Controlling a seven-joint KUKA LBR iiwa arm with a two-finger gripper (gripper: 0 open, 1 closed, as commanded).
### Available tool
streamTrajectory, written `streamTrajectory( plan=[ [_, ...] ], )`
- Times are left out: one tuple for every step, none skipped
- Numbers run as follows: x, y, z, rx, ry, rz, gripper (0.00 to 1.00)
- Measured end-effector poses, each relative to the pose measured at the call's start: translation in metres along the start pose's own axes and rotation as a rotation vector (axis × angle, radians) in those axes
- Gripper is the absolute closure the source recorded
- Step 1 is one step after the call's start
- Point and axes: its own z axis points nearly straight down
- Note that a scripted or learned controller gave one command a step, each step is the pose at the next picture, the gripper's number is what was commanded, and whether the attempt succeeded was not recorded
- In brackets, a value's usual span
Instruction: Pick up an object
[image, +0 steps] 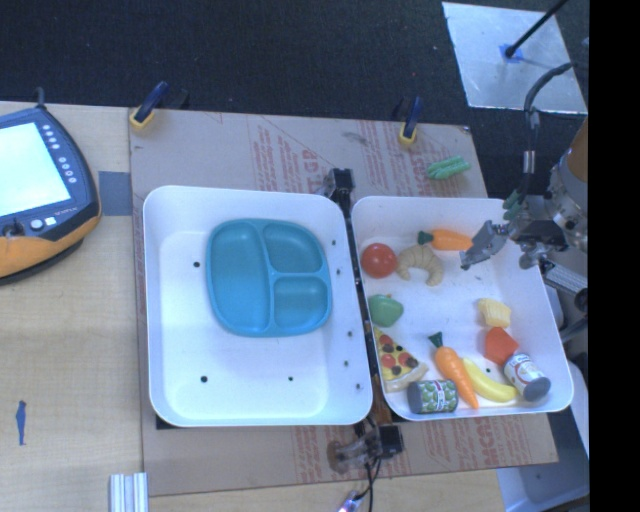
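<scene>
The right bin holds several toy foods: a red tomato, a tan croissant, a small carrot, a green pepper, a pizza slice, a larger carrot, a green can, a banana, a red piece, a yellow piece and a small tin. My gripper hangs over the bin's upper right part, just right of the small carrot. It is open, and only white bin floor shows between its fingers.
The left bin bears a blue divided plate. A green toy lies on the cardboard beyond the right bin. An orange-cased tablet sits at the far left. Clamps hold the cardboard's far edge.
</scene>
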Motion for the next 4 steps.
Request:
streamTrajectory(
  plan=[
    [-0.058,-0.005,0.113,0.003,-0.001,0.000,0.00],
    [-0.081,0.032,0.189,0.001,-0.001,-0.002,0.00],
    [-0.082,0.115,0.189,0.003,0.000,-0.001,0.00],
    [-0.081,0.115,0.178,0.012,0.006,-0.005,1.00]
  ],
)
